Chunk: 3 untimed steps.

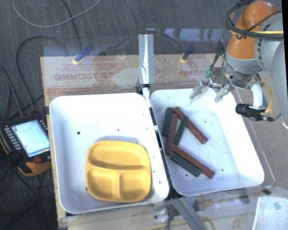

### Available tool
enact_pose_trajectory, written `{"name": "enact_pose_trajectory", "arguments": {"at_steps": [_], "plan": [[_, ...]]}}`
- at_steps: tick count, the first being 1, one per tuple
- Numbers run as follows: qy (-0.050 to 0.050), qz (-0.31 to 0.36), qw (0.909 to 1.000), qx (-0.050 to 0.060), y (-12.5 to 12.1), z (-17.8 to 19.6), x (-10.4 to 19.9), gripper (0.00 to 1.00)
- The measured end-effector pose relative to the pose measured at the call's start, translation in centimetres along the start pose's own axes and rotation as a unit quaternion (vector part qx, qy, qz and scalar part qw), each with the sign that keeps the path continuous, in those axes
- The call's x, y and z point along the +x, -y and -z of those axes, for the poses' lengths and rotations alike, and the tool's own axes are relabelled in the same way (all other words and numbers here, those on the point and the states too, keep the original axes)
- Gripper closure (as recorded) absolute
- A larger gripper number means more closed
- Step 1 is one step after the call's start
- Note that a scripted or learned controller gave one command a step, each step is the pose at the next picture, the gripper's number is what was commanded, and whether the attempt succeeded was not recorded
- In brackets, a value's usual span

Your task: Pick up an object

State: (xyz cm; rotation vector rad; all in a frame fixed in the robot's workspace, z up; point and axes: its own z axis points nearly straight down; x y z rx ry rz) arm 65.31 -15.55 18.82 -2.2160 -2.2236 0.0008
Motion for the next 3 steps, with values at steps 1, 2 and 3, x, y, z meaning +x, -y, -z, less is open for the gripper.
{"name": "enact_pose_trajectory", "arguments": {"at_steps": [1, 2, 3], "plan": [[0.002, 0.026, 0.9996, -0.007, 2.3, -6.0, -0.3, 0.0], [0.005, 0.094, 0.9952, -0.029, 3.2, -6.5, -0.2, 0.0], [0.003, 0.106, 0.9943, -0.009, 7.7, -9.6, 1.5, 0.0]]}}
